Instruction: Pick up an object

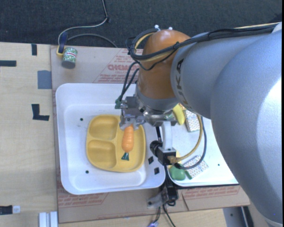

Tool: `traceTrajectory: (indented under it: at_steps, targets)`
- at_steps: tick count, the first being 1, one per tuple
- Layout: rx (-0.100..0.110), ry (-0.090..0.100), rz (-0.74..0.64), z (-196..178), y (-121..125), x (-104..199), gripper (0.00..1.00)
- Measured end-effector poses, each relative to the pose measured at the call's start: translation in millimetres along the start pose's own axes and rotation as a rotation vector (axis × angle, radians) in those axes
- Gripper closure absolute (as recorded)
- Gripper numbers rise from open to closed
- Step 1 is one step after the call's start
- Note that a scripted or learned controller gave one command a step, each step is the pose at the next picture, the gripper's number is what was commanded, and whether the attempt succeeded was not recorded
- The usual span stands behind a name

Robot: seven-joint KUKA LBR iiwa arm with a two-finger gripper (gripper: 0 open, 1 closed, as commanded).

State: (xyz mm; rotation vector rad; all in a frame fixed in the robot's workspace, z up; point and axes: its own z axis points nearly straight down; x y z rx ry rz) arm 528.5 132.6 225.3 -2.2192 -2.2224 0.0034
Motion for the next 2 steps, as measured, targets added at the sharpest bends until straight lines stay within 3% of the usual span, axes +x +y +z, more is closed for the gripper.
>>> traceTrajectory:
  at_steps: [1, 2]
  targets:
    - [-0.001, -0.001, 0.002, -17, 12, -93, 1.00]
    - [0.000, 0.000, 0.002, -1, 22, -136, 1.00]
